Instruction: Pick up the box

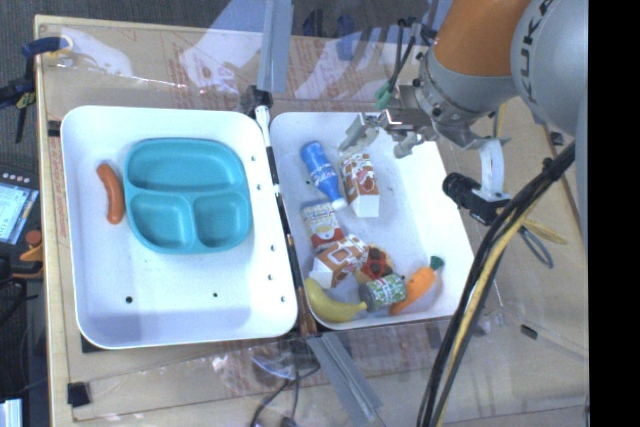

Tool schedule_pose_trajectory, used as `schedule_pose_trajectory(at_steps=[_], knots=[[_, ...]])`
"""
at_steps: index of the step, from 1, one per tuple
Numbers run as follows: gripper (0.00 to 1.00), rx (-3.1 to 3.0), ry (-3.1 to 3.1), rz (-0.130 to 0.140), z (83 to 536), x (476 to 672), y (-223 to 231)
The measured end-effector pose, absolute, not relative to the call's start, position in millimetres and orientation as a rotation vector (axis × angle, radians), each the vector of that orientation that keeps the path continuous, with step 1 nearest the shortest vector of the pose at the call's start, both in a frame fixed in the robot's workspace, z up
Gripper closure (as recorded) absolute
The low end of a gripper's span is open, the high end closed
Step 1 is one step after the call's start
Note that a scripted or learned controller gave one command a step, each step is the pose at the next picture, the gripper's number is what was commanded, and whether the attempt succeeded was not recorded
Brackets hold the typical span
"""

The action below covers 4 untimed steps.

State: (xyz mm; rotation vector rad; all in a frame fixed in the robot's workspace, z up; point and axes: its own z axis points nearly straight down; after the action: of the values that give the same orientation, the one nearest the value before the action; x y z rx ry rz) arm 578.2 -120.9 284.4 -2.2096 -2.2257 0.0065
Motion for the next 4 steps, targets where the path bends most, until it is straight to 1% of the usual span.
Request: schedule_pose_trajectory(at_steps=[1,2,3,4], knots=[[0.00,-2.090,-2.337,0.008,150.3,573.5,-130.4],[0.00,-1.983,-2.430,0.005,89.8,577.2,-129.9],[0.00,-1.984,-2.441,0.008,92.0,585.4,-115.0],[0.00,-1.897,-2.504,0.006,91.7,558.2,-119.8]])
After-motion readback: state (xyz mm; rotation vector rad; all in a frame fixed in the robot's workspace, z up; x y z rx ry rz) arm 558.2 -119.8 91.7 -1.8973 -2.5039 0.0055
